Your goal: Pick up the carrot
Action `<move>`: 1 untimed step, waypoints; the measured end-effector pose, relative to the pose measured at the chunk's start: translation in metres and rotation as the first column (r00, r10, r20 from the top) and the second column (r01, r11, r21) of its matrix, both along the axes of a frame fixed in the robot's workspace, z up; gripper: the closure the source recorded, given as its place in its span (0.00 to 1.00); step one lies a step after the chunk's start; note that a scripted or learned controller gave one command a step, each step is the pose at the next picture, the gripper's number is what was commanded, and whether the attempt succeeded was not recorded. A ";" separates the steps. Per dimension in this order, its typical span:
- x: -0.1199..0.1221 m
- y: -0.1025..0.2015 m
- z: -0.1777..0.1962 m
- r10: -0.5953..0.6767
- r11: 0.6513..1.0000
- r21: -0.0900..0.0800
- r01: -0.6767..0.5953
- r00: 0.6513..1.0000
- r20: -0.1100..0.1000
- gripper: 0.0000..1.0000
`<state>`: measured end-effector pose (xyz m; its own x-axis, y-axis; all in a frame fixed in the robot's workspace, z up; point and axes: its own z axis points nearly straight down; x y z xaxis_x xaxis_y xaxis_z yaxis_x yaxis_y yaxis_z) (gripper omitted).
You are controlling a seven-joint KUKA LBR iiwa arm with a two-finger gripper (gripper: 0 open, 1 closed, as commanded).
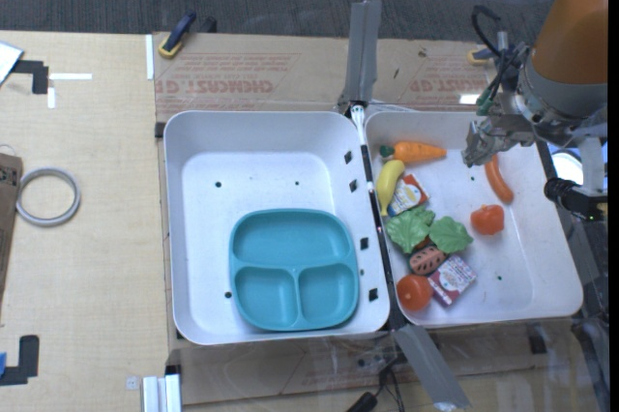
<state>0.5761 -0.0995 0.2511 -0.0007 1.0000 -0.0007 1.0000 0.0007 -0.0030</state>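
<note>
**Two bins, one arm: the scene at the bench**

Two white bins sit side by side across the middle of the frame on a wooden bench (pixel 77 304). My left bin (pixel 193 139) in the picture, the larger white area, carries a teal divided plate (pixel 293 270) in its lower half, with three compartments. The right bin (pixel 542 275) holds the toy food, gathered mostly along its left wall.

My arm (pixel 575 23), grey with an orange band, enters at the upper right of the frame and reaches down over the upper right part of the right bin. My pincer (pixel 478 149) hangs above the bin floor there; whether it is released or clenched I cannot tell, for the tip is dark and small from this angle.

Contents of the right bin, larger to smaller:
- green lettuce pieces (pixel 428 231), at the bin's left centre;
- yellow banana (pixel 389 181), upright along the left wall;
- carrot (pixel 419 151), orange with a green tip, lying flat near the upper left corner of this bin, to the left of my pincer and apart from it;
- red tomato (pixel 413 292), near the lower left corner;
- small packet (pixel 452 279), just right of the tomato;
- orange-red round fruit (pixel 487 220), right of the lettuce;
- slim orange sausage-like piece (pixel 498 180), just below my pincer.

On the bench at the left edge of the frame lies a roll of tape (pixel 46 196).
</note>
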 end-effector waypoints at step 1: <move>-0.011 -0.063 -0.111 -0.158 0.988 0.000 0.158 0.988 0.000 0.00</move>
